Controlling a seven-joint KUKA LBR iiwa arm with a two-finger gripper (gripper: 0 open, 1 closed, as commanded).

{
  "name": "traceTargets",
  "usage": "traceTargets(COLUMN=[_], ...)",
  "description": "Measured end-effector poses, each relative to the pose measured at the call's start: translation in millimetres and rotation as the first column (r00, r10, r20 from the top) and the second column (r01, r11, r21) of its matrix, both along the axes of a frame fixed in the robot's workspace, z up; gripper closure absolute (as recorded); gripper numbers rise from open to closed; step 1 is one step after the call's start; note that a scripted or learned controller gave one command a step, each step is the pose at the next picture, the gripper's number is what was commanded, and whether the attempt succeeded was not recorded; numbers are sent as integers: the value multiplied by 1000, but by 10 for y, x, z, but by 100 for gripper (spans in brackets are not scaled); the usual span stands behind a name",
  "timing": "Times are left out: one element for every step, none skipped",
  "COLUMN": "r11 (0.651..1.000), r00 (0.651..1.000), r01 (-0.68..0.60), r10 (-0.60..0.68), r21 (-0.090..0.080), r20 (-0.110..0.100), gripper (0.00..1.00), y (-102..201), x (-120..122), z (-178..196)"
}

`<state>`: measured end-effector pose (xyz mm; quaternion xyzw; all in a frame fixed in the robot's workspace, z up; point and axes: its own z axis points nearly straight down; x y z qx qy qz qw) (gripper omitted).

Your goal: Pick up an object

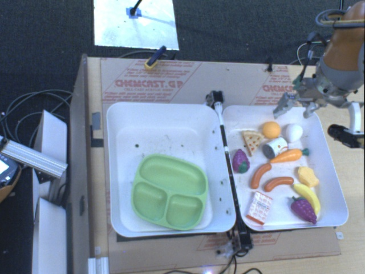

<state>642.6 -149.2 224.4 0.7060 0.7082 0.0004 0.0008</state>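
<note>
- The right-hand white bin (336,178) holds a scatter of toy food.
- Near its far edge sit an orange ball (271,129) and, just beside it to the right, a white egg (293,132).
- Left of the orange ball lies a tan wedge like a pizza slice (251,138).
- Below the ball a small grey and white can (274,147) lies on its side, with a carrot (290,155) just to its right.
- A purple item (240,161) rests near the bin's left wall.
- Two sausages lie mid-bin: one slanted (260,175), one flatter (278,183).
- A yellow lumpy piece (308,176) sits right of them, a banana (308,197) below it, and purple grapes (303,209) touch the banana.
- A red and white packet (260,206) lies near the front edge.
- The gripper (297,105) hovers over the far rim of this bin, above and just behind the egg, fingers spread apart with nothing between them.
- The arm (342,53), grey with an orange section, comes in from the upper right.
- The left-hand white bin (122,130) holds a green divided tray (169,190) with three compartments.
- Both bins rest on a brown cardboard sheet (171,81) with red printing.
</note>
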Motion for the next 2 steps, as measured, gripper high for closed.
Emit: traceTargets(r11=[1000,1000], r00=[1000,1000], r01=[-1,0], r10=[1,0], r21=[0,-9], r20=[2,24], gripper=[0,0], y=[483,302], x=[-491,-229], z=[-1010,-1155])
